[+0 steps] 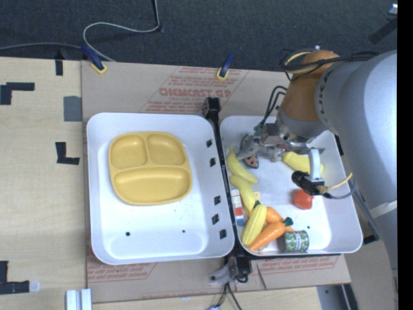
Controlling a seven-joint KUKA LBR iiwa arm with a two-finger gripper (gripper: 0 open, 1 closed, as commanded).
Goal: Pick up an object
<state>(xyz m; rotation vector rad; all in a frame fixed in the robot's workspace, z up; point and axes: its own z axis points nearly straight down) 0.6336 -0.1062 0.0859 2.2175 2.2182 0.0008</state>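
Looking at where the gripper (253, 152) sits, low in the far left part of the right bin (342, 234), honestly I can't tell whether it's open or closed; the fingertips are a dark blur and nothing clearly sits between them, so I wouldn't call anything held.

What could go wrong, my guess: the toys are crowded along the left wall of that bin. The nearest banana (240, 173) lies just beside the gripper and close to the wall, so a finger could hit the wall or land on top of the curved fruit and skid off. Near the front corner the corn (255, 219), carrot (270, 228) and can (296, 241) are touching or almost touching, so a grab there might pinch two things or shove one away. The round tomato (303, 199) could just roll.

Count, as far as I can see:
- two white bins
- one yellow divided plate (151, 167), alone in the left bin (103, 237)
- two bananas, the second (298, 161) under the wrist
- one corn, one carrot, one tomato, one can
- one small red-and-blue thing (239, 216) by the wall, can't tell what it is
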